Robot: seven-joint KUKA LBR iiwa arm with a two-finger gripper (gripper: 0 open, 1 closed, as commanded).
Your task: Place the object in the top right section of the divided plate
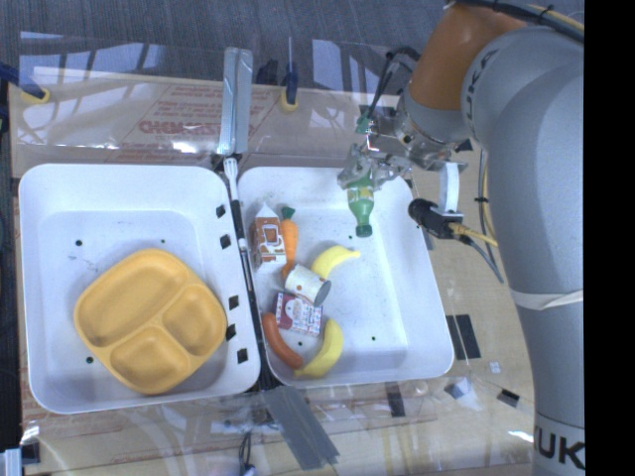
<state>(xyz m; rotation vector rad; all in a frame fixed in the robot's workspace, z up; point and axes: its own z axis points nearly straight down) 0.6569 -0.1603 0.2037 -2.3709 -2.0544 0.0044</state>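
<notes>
We see the gripper [371, 178] over the right bin [422, 305], its fingers closed on a green bottle [361, 207] hanging cap-down, which we judge must next travel left to the yellow divided plate [149, 317], top right section.

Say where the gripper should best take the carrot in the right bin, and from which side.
Grip the carrot across its orange middle, coming straight down from above. It lies roughly lengthwise, green top toward the bin's far wall, with the small carton close along one side, so the fingers likely need to straddle its narrow width; the side away from the carton looks freer.
</notes>
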